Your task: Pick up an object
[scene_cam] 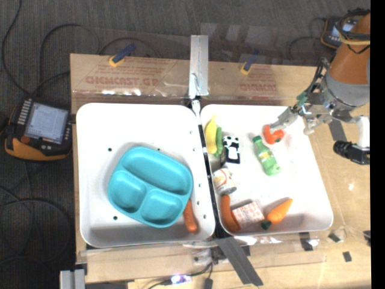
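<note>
Camera view. The grey two-finger gripper reaches over the upper right part of the right white bin, its fingers closed around a small orange-red object. Landmark: green plastic bottle, lying just below and left of that object. Left of the bottle: black-and-white toy and yellow banana. Below it: orange plastic carrot and pink-and-white box. Far left, in the left white bin: turquoise divided plate.
</note>
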Controlling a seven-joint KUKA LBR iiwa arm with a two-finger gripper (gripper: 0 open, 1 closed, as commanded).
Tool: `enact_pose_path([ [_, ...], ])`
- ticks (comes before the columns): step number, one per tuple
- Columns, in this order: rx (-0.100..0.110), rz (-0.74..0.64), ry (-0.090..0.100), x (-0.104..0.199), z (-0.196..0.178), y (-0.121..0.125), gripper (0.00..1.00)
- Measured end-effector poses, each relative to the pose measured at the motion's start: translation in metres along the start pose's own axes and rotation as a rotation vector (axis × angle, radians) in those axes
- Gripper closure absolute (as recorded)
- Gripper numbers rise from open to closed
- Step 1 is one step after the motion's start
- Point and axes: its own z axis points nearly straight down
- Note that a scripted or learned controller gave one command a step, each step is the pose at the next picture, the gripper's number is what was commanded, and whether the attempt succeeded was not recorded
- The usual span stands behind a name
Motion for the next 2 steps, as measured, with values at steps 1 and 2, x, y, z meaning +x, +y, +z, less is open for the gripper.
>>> enact_pose_path([
  [1, -0.02, -0.319, -0.011, 0.006, 0.098, 0.055, 0.0],
  [2, -0.01, -0.506, -0.008, 0.029, 0.133, 0.033, 0.0],
])
